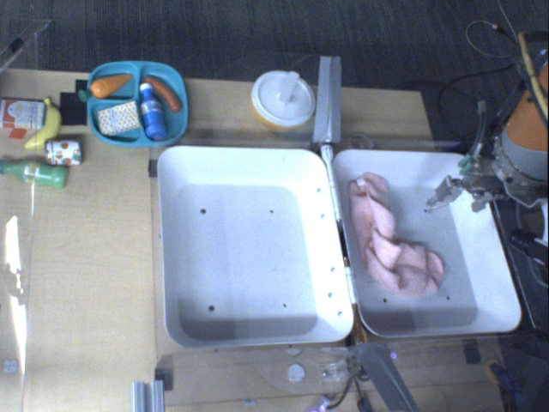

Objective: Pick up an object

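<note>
A crumpled pink cloth point(390, 243) lies in the right bin point(480, 307), stretching from the bin's upper left toward its middle. My gripper point(448, 194) hangs over the upper right part of that bin, to the right of the cloth and apart from it. Its fingers point(437, 198) point left and stand open with nothing between them. The arm's orange band point(525, 125) shows at the right edge.
The left bin point(171, 256) lies beside the right one. A blue divided plate point(176, 101) with toy food sits at the back left, next to a banana point(47, 125), a can and a green bottle. A lidded yellow cup point(283, 99) stands behind the bins.
</note>
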{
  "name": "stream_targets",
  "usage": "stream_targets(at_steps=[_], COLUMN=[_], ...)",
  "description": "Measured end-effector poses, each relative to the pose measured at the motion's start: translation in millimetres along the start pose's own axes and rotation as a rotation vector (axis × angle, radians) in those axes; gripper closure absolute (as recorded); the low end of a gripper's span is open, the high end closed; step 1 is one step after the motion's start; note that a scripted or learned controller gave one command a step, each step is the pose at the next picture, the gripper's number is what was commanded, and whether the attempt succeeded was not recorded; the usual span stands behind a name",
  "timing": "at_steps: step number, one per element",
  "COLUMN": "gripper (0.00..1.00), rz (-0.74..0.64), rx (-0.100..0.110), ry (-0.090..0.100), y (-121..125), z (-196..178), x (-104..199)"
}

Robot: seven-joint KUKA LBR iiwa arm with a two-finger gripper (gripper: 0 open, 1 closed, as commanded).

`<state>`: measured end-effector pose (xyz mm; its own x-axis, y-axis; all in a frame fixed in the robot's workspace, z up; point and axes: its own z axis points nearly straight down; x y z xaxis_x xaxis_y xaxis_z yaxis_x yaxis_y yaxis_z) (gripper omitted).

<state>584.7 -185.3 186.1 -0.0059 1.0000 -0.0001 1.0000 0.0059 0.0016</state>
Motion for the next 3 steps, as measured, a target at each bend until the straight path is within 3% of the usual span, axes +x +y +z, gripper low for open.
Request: stream_targets(at_steps=[1,2,3], gripper=[0.0,0.0,1.0], rz=[0.075,-0.009,-0.009], rx=[0.0,-0.013,-0.022], ry=[-0.001,-0.003,-0.005], y=[-29.5,-71.0,-67.7], z=[45.5,95.4,82.7], x=[-20.1,47.0,47.1])
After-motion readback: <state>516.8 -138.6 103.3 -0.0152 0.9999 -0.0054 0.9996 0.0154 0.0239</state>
